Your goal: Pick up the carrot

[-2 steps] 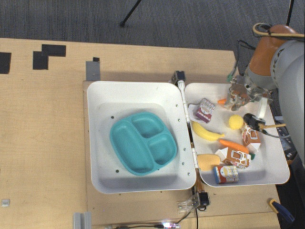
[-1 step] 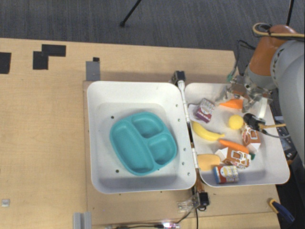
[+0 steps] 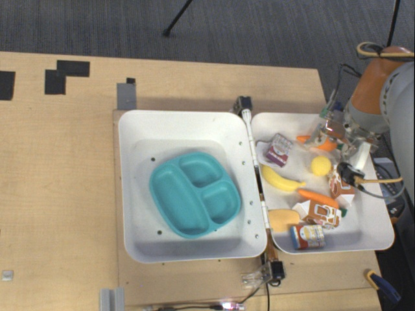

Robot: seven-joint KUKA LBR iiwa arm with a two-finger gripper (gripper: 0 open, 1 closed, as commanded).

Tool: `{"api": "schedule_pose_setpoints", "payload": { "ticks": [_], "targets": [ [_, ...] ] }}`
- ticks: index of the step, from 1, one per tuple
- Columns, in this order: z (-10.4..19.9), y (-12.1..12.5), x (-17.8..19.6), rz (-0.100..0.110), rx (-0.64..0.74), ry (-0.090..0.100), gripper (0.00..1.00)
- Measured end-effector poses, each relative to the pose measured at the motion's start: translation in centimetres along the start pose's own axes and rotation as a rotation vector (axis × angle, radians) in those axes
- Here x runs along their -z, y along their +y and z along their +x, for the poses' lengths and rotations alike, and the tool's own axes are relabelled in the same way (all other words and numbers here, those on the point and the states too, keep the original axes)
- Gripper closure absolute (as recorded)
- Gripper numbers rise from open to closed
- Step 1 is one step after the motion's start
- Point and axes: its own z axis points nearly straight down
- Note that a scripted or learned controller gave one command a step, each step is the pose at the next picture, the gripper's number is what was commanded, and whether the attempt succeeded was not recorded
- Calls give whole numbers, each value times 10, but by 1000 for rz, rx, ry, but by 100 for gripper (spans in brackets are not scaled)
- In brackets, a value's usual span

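Grey carpet beyond a pale wooden bench (image 3: 58, 193), with two shallow white bins set side by side on it. Seen from the single overhead view: gripper (image 3: 334, 133) low over the far corner of the right bin (image 3: 382, 235), arm (image 3: 382, 89) reaching in from the right — orange band just above the wrist. Cannot tell how wide the gripper stands; too small and cluttered there to read, and nothing plainly held.

Carrot (image 3: 318, 197) lying flat on the bin floor, nearer the camera than the gripper and a little to its left, apart from it. Between the two, a yellow lemon (image 3: 320, 166); a banana (image 3: 280, 179) further left, beside the carrot's tip. Small orange piece (image 3: 323, 145) almost under the gripper — unclear what. Purple packet (image 3: 279, 149) off to the gripper's left. Left bin (image 3: 139, 141) well away leftward, holding a teal divided tray (image 3: 194, 193), likely a drop-off place. Probably needs a shift toward the camera before descending, since the lemon crowds the path.
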Motion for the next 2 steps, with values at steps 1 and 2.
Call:
{"api": "schedule_pose_setpoints", "payload": {
  "ticks": [1, 2],
  "targets": [
    [1, 1, 11, -2, 5, 0, 100],
    [1, 1, 11, -2, 5, 0, 0]
  ]
}}
